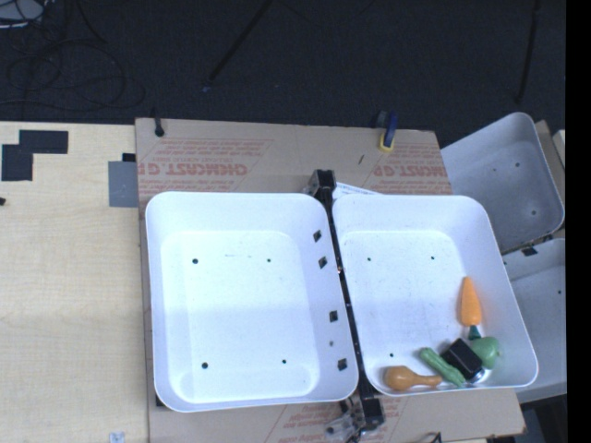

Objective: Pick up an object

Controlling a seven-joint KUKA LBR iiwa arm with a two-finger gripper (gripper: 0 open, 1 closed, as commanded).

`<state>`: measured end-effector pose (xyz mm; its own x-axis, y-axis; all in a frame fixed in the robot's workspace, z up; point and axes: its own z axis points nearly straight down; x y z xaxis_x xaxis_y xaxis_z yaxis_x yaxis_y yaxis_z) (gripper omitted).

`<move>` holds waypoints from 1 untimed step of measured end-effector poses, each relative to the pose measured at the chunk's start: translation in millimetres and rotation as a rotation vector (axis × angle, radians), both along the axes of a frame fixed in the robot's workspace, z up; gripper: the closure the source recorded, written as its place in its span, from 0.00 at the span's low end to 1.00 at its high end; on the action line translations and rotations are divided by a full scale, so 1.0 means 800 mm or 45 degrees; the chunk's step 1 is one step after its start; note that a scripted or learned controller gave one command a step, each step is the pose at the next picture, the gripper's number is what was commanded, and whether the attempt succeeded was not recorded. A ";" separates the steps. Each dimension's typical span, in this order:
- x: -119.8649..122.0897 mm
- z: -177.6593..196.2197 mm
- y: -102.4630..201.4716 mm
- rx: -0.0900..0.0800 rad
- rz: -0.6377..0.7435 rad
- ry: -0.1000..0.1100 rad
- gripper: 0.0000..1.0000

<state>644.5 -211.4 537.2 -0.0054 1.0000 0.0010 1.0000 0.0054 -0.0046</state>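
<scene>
Lower right of the frame: right-hand bin [406, 212] holding an orange carrot-shaped toy [470, 303], a black block [461, 359], green pieces [484, 349] and a tan gourd-shaped toy [407, 377], clustered in its lower right corner.

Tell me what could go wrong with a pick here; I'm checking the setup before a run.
The toys sit bunched in the right bin's near corner: the black block lies on the green toy, so one may drag the other. The orange carrot and the tan pear-shaped toy lie near the walls, leaving little room.
</scene>
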 end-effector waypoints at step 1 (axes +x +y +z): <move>0.000 0.000 0.000 0.000 0.000 0.000 1.00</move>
<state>644.5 -211.4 537.2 -0.0058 1.0000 0.0011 1.0000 0.0058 -0.0047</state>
